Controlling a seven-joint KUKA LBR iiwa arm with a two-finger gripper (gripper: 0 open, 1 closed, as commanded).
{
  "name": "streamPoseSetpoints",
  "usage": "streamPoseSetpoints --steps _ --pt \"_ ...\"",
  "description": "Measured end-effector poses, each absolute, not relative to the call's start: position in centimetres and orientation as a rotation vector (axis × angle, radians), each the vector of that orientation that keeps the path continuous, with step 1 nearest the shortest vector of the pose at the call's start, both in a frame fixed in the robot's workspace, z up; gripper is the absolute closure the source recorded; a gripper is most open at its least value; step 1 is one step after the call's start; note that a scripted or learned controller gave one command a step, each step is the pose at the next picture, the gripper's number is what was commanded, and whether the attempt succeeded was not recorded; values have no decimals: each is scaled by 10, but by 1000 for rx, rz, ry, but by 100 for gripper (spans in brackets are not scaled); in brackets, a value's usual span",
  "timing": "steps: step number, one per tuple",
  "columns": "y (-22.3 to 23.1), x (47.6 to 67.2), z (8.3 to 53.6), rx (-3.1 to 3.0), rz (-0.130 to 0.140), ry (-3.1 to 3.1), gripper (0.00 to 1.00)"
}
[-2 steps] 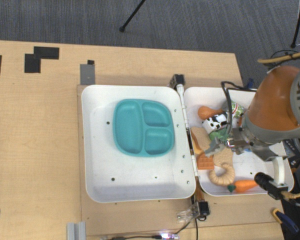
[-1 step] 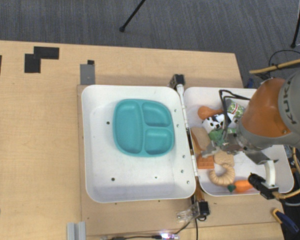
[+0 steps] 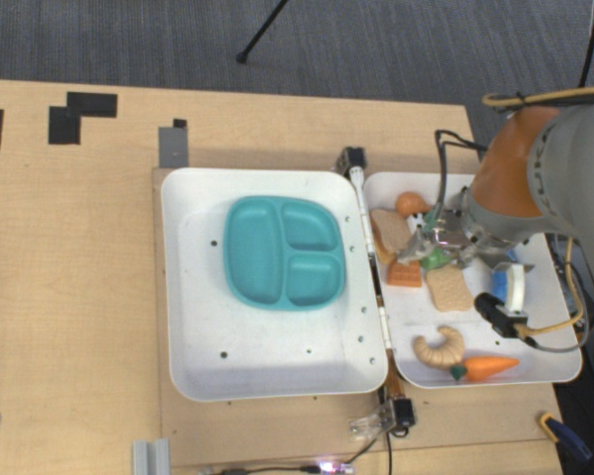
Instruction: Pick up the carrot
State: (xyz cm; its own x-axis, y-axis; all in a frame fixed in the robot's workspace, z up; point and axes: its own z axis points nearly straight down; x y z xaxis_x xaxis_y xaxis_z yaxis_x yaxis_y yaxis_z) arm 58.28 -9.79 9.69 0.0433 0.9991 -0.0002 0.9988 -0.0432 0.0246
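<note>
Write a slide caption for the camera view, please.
Pincer hovers over food in the right bin, far from the carrot.

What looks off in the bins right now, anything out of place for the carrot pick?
The pincer sits over the bread and green piece, well away from the carrot, which lies at the right bin's near edge beside the croissant. Nothing looks spilled or damaged.

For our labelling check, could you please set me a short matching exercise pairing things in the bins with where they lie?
Things:
1. carrot
2. teal divided plate
3. croissant
4. orange ball

Places:
A. left bin, middle
B. right bin, far edge
C. right bin, near edge, by the right corner
D. right bin, just left of the carrot

Pairs: 1-C, 2-A, 3-D, 4-B
</note>
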Motion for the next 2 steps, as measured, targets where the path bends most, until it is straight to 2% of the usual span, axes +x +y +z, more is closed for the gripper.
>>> streamPoseSetpoints --steps 1,2 --pt "-87 526 98 2374 50 2001 0" --pt "-88 549 97 2580 34 1766 0"
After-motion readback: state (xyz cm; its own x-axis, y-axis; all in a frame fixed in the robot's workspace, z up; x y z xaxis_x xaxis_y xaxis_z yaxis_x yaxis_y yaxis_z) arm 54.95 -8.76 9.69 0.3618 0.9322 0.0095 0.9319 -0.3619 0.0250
